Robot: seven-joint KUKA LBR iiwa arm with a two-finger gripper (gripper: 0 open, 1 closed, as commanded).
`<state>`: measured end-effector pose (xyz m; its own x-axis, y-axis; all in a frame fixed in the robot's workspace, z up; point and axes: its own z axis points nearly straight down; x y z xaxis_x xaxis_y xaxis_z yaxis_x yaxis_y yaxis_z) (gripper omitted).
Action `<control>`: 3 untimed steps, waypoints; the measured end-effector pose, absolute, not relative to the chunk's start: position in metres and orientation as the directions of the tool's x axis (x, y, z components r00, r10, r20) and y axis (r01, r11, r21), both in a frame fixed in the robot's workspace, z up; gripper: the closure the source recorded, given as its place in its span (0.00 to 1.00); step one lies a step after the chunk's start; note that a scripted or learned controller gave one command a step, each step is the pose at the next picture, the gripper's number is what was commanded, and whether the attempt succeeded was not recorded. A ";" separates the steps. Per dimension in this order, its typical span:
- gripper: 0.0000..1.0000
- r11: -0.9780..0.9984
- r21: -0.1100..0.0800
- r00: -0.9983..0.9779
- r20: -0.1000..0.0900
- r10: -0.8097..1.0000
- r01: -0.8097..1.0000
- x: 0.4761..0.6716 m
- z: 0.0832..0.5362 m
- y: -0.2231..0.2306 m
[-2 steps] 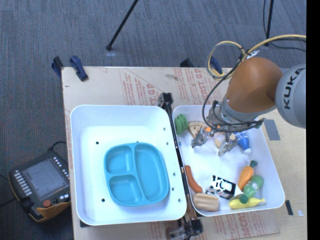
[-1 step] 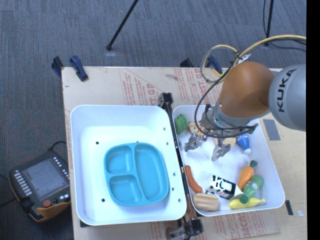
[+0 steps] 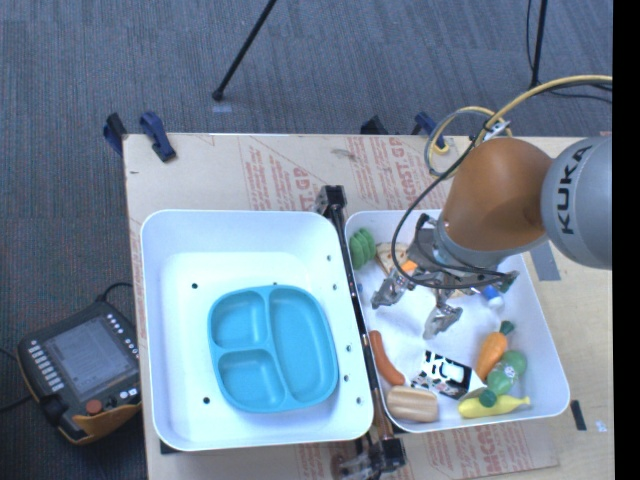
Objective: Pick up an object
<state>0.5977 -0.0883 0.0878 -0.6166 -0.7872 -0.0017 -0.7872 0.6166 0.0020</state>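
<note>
Status: pick not yet made; nothing lifted.

Gripper (image 3: 418, 306): poised over the right bin (image 3: 555, 368), fingers spread apart and pointing down, nothing between them. It sits above the bare white floor at the bin's middle, and whether the tips touch that floor cannot be told.

Right bin, candidates for the pick:
- sausage (image 3: 386, 358), lying near the left wall, just below and left of the gripper;
- bread roll (image 3: 413, 404), at the lower edge, touching the sausage's end or nearly so;
- black-and-white card (image 3: 443, 373), flat, just below the gripper;
- carrot (image 3: 491, 352), toward the right wall;
- banana (image 3: 495, 406), lower right corner, with a green item just above it;
- green vegetable (image 3: 361, 245), upper left corner, well apart from the rest.

Left bin (image 3: 160, 268): holds a blue divided plate (image 3: 272, 347), three compartments.

Table (image 3: 240, 163): cardboard-covered, carries both bins.

Remaining, by judgement: choose one item, most likely the sausage or card as nearest, descend around it, close, and raise it clear. The whole grasp lies ahead.
</note>
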 end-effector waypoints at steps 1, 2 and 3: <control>0.00 0.360 0.002 -0.360 -0.002 -0.933 -0.933 0.582 0.088 -0.085; 1.00 0.363 0.001 -0.363 -0.005 -0.932 -0.932 0.583 0.098 -0.083; 1.00 0.304 -0.005 -0.304 -0.004 -0.953 -0.953 0.546 0.238 -0.066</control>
